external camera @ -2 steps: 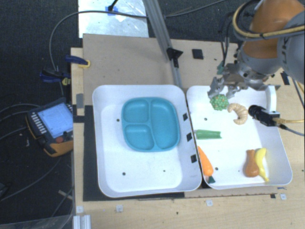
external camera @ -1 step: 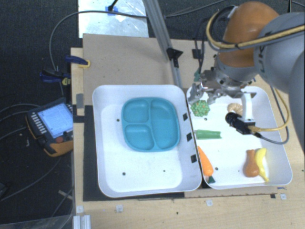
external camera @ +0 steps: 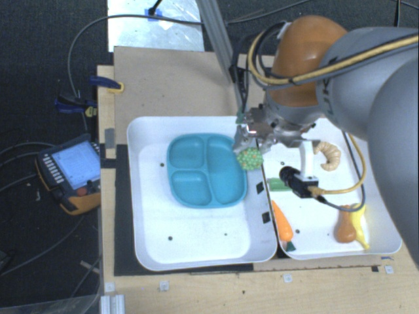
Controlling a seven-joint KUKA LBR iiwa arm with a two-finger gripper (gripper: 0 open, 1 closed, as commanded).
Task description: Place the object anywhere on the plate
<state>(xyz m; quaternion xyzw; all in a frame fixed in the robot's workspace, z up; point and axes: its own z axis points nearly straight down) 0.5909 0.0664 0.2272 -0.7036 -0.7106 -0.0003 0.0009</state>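
Gripping a green ball (external camera: 249, 158) (bumpy), the hand (external camera: 249, 144) overhangs the plate (external camera: 204, 171).

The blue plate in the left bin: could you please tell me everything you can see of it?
The blue plate is a rounded, smooth tray that looks like plastic, split by raised ridges into three compartments. It lies flat in the left bin, towards its upper right. A small green bumpy ball below the gripper overlaps its right rim; I cannot tell whether they touch.
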